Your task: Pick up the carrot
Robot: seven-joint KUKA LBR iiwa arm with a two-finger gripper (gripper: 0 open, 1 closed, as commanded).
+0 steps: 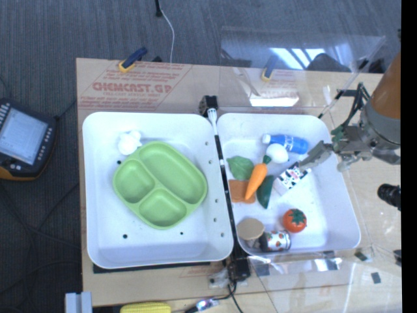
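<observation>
Right now my gripper (305,163) hangs over the right bin (339,204), reaching in from the right edge, with my grey wrist and orange band up by that bin's far right corner. My fingers point down and left toward a small black-and-white patterned carton (292,177); whether they touch it I cannot tell, and I cannot tell how wide my jaws stand either, since they blur into one grey shape.

The carrot (255,180) lies in the left half of the right bin, tilted, its thin end pointing up toward a white ball (277,152). It rests against an orange block (240,191) on its left and a dark green vegetable (266,191) on its right, with a green leafy piece (240,167) just above and left. Nothing sits between my fingers.

Behind the ball lies a blue bottle (288,142). Nearer the front edge sit a tomato (295,220), a tan cup (249,227) and a small can (276,241).

The left bin (98,227) holds a green divided plate (160,184) and a white object (128,141) near its far left corner.
</observation>
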